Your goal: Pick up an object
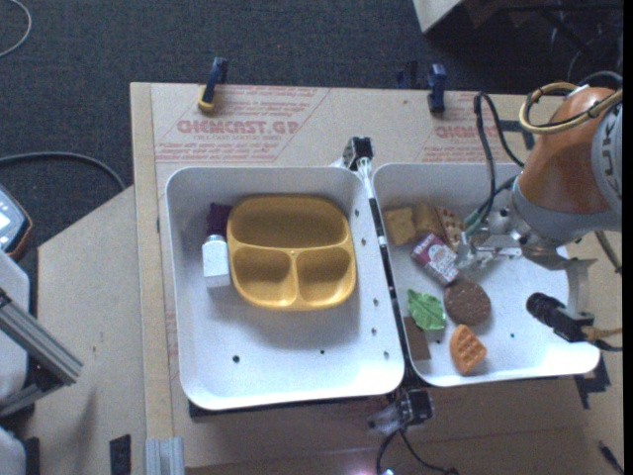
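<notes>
My gripper (473, 252) hangs low over the middle of the right bin (534, 349), with the orange-banded arm behind it at the right. Just left of it, close or touching, lies a maroon packet (435, 258). Below the gripper sits a round brown patty (467, 303), with a green leaf (427, 310) to its left. An orange waffle (467, 349) and a dark brown bar (415, 339) lie near the bin's front edge. A tan cracker (400, 224) and a red-and-white piece (450, 224) rest at the back left of the bin.
The left bin (287, 364) holds a yellow divided plate (292, 250), a small white bottle (216, 260) and a dark purple item (220, 214) beside it. A raised rim (381, 255) separates the two bins. Bare floor shows at the right bin's front right.
</notes>
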{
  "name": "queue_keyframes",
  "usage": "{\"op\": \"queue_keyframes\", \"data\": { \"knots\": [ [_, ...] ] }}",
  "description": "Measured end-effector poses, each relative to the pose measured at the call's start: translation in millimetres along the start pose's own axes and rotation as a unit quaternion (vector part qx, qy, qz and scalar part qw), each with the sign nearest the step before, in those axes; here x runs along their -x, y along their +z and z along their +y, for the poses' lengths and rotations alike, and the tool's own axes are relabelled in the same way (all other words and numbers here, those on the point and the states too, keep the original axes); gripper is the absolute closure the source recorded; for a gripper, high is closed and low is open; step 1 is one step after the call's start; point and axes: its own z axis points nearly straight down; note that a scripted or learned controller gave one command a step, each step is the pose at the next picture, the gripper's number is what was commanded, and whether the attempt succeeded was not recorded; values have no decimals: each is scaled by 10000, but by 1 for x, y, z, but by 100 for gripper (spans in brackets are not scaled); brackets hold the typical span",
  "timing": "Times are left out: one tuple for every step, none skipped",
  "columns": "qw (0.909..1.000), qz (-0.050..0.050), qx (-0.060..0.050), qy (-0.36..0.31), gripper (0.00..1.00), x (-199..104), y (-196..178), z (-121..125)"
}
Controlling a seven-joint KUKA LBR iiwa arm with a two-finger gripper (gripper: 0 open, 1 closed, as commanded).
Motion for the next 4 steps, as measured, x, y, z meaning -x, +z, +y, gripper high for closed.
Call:
{"op": "queue_keyframes", "data": {
  "knots": [
    [10000,2,-1,0,100,-6,-46,-3],
    [10000,1,2,1,100,-6,-81,-1],
    [10000,24,-58,8,100,-29,-72,-45],
    [10000,23,-45,-1,100,-45,-87,-63]
  ]
}}
